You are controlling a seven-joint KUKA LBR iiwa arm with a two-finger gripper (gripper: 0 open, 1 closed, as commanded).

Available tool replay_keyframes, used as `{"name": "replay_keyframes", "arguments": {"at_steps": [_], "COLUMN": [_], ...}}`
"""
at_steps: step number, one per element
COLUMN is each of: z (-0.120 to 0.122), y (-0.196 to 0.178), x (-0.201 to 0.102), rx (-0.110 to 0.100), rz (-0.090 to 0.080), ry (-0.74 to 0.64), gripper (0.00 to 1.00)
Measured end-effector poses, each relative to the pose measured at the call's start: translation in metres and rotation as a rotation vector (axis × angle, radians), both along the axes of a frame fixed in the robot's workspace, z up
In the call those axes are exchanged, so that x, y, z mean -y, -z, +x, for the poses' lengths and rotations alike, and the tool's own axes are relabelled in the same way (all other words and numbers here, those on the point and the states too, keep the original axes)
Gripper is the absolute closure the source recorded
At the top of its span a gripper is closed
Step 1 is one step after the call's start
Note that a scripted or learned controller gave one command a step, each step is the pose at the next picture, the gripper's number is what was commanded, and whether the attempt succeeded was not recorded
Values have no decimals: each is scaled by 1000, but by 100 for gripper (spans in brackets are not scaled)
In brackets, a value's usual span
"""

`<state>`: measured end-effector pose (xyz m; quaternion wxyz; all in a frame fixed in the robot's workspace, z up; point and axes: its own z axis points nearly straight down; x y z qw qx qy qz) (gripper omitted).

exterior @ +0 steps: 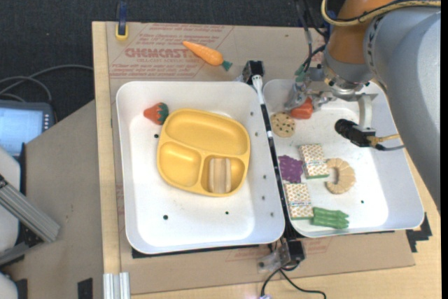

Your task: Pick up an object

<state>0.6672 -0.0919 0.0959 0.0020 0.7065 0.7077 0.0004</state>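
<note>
My gripper hangs low over the back left corner of the right bin. A small red-orange piece lies right under its tip, touching or nearly touching it. A round speckled cookie sits just left of that piece. Further forward in the same bin lie a purple piece, two patterned wafers, a tan half ring and a green bean pod.
The left bin bears a yellow divided plate with a pale item in one compartment, and a strawberry beside it. A carrot lies on the cardboard behind the bins. The arm's black cable fitting overhangs the right bin.
</note>
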Motion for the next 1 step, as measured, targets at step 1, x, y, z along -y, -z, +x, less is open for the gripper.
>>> {"name": "replay_keyframes", "arguments": {"at_steps": [1], "z": [-63], "y": [-95], "x": [-68], "rx": [-2], "rz": [6], "ry": [-5], "gripper": [100]}}
